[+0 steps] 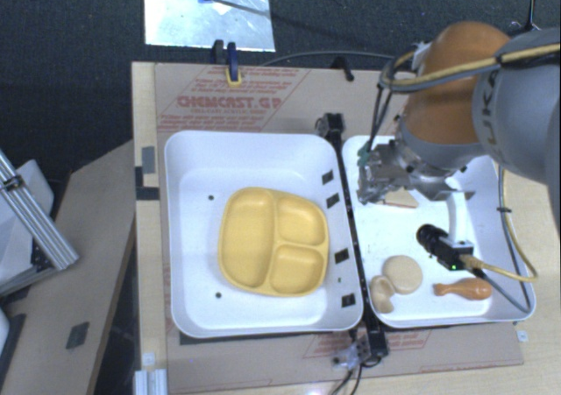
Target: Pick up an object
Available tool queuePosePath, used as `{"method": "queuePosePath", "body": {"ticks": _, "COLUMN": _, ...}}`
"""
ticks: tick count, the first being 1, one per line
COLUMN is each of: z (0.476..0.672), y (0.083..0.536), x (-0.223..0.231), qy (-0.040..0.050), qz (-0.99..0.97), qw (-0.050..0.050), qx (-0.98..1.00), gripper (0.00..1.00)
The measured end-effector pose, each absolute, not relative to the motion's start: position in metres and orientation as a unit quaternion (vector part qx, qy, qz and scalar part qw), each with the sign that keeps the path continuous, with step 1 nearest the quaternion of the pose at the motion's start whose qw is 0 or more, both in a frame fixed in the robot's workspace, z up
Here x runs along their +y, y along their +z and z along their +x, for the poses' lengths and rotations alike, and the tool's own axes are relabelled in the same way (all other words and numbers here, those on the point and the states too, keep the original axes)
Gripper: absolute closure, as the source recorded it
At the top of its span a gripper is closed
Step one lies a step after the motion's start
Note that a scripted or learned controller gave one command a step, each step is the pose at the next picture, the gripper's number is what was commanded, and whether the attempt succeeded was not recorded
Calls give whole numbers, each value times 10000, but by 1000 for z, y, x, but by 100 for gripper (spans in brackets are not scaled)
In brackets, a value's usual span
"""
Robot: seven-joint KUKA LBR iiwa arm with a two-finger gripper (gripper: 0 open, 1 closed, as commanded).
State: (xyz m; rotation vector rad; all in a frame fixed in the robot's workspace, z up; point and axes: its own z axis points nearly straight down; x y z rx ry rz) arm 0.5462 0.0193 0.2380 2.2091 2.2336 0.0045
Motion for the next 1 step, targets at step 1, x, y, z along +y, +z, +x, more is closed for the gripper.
{"method": "queuePosePath", "body": {"ticks": 1, "z": 550, "y": 243, "x": 77, "qy": 19, "qz": 7033, "qw": 0, "qx": 7109, "gripper": 100}}
